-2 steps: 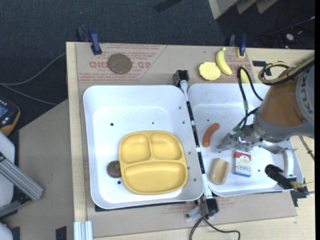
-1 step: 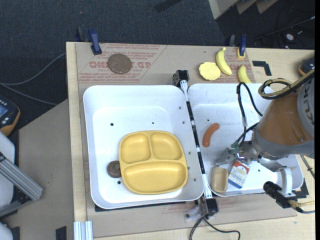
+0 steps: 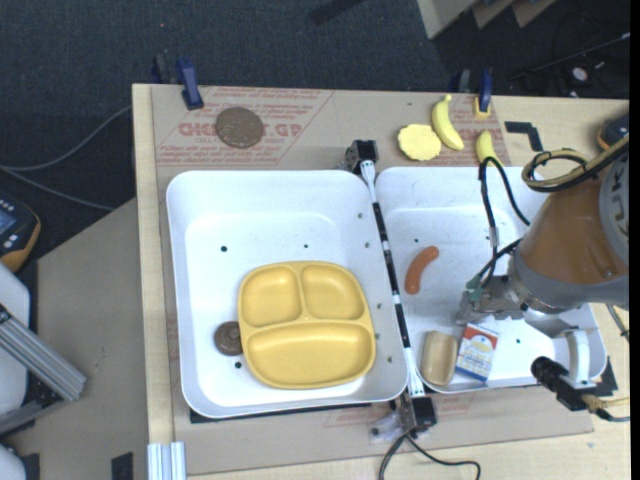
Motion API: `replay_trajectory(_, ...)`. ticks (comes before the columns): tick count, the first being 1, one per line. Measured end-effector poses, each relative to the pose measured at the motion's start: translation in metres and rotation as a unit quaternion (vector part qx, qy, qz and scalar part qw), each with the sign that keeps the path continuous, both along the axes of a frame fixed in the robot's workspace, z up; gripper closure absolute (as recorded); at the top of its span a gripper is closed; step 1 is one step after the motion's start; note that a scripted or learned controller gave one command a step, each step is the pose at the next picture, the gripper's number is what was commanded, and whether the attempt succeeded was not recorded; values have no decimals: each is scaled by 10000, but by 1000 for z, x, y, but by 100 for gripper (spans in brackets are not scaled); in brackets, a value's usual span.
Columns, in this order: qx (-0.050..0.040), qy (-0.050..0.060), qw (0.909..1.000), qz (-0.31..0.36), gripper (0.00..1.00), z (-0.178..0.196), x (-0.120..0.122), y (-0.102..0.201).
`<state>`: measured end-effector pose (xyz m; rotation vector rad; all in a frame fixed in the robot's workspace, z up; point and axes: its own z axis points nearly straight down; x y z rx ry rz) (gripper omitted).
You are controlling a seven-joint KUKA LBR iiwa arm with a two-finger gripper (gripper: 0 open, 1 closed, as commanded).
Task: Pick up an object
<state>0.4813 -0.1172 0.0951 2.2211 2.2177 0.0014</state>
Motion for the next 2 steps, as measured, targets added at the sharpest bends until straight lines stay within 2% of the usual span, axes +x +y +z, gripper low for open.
replay_trajectory(1,3,6,10000,-1,0,-1,0,0)
replay_trajectory(2,19,29,10000,18,0,-11,-2,24)
